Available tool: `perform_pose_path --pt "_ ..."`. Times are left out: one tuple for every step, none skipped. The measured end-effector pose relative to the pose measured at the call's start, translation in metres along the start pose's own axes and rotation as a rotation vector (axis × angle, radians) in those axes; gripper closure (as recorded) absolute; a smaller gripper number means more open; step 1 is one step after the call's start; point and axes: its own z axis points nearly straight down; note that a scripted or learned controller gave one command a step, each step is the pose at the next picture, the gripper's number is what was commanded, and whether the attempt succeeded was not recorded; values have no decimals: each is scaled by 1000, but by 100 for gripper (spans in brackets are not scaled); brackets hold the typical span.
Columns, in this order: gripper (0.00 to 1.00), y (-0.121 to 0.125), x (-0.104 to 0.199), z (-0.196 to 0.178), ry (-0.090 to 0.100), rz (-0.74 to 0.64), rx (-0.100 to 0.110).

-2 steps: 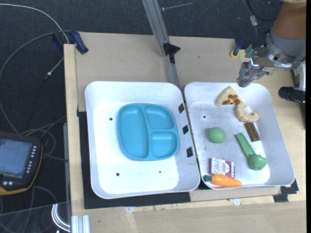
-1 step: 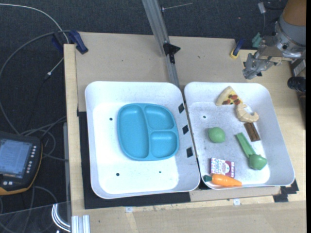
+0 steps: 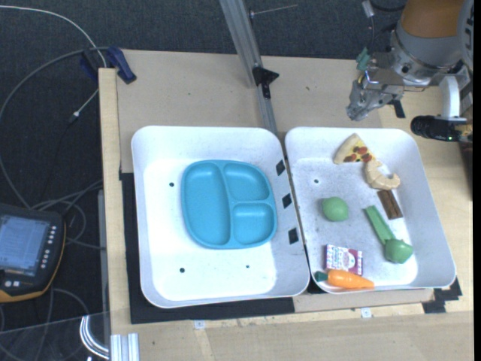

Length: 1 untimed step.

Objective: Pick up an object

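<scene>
The right bin (image 3: 428,194) holds several toy foods: a pizza slice (image 3: 353,149), a beige pastry (image 3: 381,175), a brown bar (image 3: 390,203), a green ball (image 3: 335,208), a green scoop-shaped piece (image 3: 389,238), a purple and white carton (image 3: 343,259) and an orange carrot (image 3: 349,280). My gripper (image 3: 361,105) hangs above the bench just beyond that bin's far rim, up and slightly right of the pizza slice. Nothing can be seen in it.
The left bin (image 3: 158,232) carries a blue divided plate (image 3: 229,203). A slanted metal pole (image 3: 244,36) rises behind the gap between the bins. Cables and a handheld pendant (image 3: 26,254) lie off the bench at the left.
</scene>
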Motion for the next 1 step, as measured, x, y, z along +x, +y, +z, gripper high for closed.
perform_pose_path --pt "100 -1 50 23 1 -1 3"
